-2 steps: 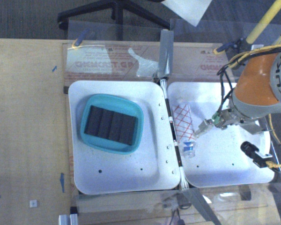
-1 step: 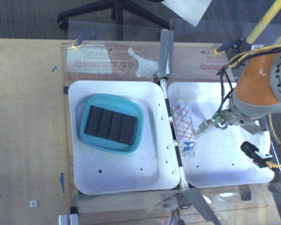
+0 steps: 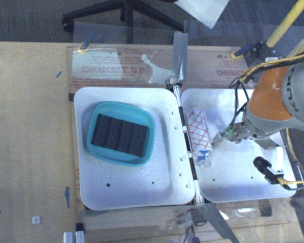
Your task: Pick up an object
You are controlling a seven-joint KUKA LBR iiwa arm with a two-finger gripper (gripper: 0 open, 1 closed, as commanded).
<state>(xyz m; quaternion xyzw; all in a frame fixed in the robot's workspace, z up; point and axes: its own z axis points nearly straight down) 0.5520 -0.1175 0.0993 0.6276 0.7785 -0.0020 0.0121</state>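
My gripper [image 3: 221,137] hangs low over the right bin [image 3: 233,189], its tip pointing toward the wall that the two bins share. How wide it stands I cannot tell from this high, slanted view. Just beside my tip, against that wall, lies a red-and-white cross-hatched packet [image 3: 197,128], lengthwise along the bin's edge, with a small clear, bluish piece [image 3: 204,159] at its near end. Whether I touch the packet I cannot make out. In the left bin [image 3: 91,189] a teal tray [image 3: 97,116] sits toward the far left corner, holding a dark ribbed block [image 3: 119,134]. Both bins rest on the wooden bench [image 3: 30,135].
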